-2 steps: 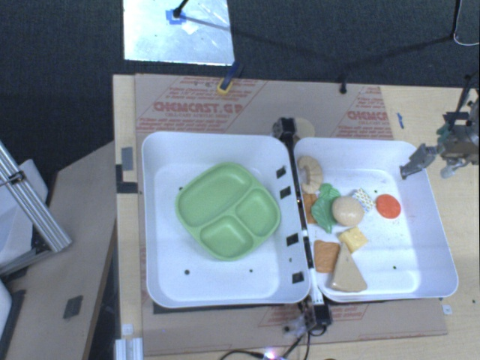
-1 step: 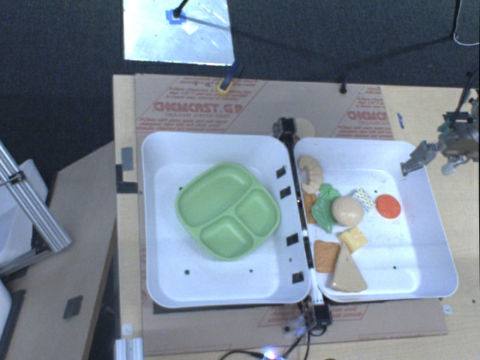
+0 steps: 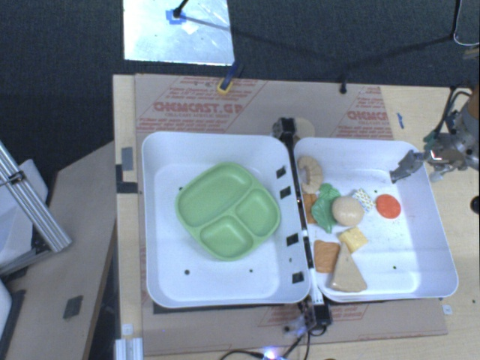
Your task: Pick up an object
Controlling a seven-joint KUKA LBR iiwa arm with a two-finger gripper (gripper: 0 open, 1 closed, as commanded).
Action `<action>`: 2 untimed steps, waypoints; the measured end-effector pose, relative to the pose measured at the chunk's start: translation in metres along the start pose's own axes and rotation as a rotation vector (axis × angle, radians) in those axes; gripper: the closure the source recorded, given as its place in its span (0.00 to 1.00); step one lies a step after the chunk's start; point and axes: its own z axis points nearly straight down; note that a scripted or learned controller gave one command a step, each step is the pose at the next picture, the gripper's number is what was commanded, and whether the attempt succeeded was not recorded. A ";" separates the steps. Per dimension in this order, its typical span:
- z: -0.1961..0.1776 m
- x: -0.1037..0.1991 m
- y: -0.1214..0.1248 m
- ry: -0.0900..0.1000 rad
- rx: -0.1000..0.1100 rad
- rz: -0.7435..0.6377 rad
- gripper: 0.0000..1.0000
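The right bin [image 3: 427, 261] holds several toy foods. Among them are a pale curled piece [image 3: 310, 172], a green leafy piece [image 3: 325, 205], a beige ball [image 3: 347, 210], a small spotted white piece [image 3: 364, 198] and a red disc [image 3: 388, 206]. Nearer the front lie a yellow block [image 3: 354, 239], an orange-brown slab [image 3: 325, 255] and a tan wedge [image 3: 347, 273]. My gripper [image 3: 421, 168] hangs over the bin's far right corner, up and right of the red disc. It is open, with nothing between its fingers.
A green divided plate [image 3: 226, 211] lies in the left bin [image 3: 161, 171]. Between the bins runs a divider with black clips [image 3: 298, 208]. A shiny sheet [image 3: 178, 21] lies on the dark floor beyond the bench. A metal frame [image 3: 26, 201] stands at the left.
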 end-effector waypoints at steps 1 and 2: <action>0.048 0.005 -0.008 0.001 0.002 0.000 0.00; 0.090 0.010 -0.005 0.001 0.002 -0.001 0.00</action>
